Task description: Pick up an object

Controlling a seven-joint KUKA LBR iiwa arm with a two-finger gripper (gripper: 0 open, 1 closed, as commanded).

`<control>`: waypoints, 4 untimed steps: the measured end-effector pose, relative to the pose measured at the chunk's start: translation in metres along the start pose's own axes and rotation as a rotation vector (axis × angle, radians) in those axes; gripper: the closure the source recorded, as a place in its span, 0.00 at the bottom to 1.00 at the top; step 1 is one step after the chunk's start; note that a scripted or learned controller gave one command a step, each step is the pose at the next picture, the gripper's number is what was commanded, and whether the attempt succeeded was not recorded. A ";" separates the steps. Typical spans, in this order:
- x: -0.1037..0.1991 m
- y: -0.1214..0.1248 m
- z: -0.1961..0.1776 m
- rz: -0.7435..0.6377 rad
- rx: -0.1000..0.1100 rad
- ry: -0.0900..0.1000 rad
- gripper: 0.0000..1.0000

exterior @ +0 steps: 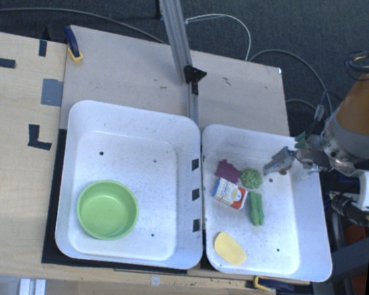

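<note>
The right bin (305, 254) holds a small cluster of objects: a purple block (228, 170), a green broccoli-like piece (251, 179), a small white carton with a red and blue label (229, 194), a dark green oblong piece (256, 209) and a yellow wedge (229, 248) near the front edge. My gripper (279, 163) hangs above the right bin's back right part, just right of the broccoli piece. Nothing shows between its fingers.
A green bowl (107, 209) sits in the front left of the left bin (133, 126). A slanted metal pole (179, 35) rises behind the bins. Cables (277, 54) lie on the floor at the back right.
</note>
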State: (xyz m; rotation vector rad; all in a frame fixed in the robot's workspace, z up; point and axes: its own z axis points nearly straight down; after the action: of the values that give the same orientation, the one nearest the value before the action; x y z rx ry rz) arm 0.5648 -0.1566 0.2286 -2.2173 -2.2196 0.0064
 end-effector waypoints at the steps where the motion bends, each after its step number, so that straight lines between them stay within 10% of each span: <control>1: 0.003 0.004 0.063 0.000 0.002 0.001 0.00; 2: -0.005 0.006 0.113 0.001 0.001 0.000 0.00; 3: -0.004 0.007 0.100 -0.002 -0.003 0.000 1.00; 4: -0.001 0.016 0.052 -0.001 -0.010 -0.001 1.00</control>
State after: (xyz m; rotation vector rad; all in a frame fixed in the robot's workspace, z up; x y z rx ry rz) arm 0.5808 -0.1577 0.1762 -2.2212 -2.2266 -0.0029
